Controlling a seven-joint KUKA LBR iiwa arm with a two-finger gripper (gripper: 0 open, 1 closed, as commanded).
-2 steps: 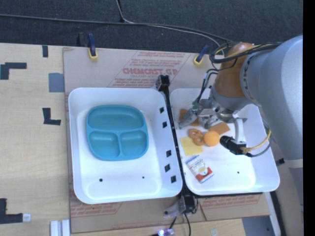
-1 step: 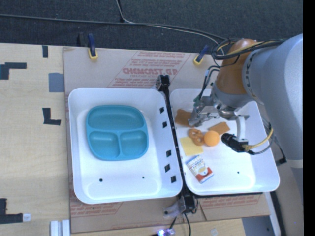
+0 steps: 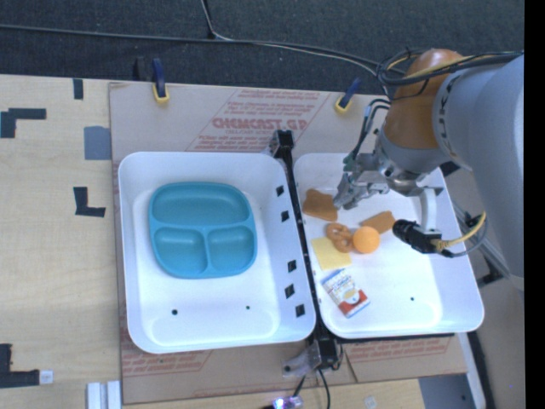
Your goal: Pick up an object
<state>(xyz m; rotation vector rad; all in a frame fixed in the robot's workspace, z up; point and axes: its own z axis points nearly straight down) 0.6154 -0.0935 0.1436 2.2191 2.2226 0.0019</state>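
Now gripper (image 3: 347, 196) low in right bin (image 3: 426, 301), jaw state unclear. Brown block (image 3: 320, 204) just left of it, untouched. Looks light, stiff, maybe foam; pinch across short sides. Orange ball (image 3: 366, 240) nearby would roll.

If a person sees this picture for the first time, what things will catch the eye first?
A blue divided plate lies alone in the left bin. In the right bin, small food items cluster near the divider, among them an orange ball. The gripper hangs just above them, beside a brown piece.
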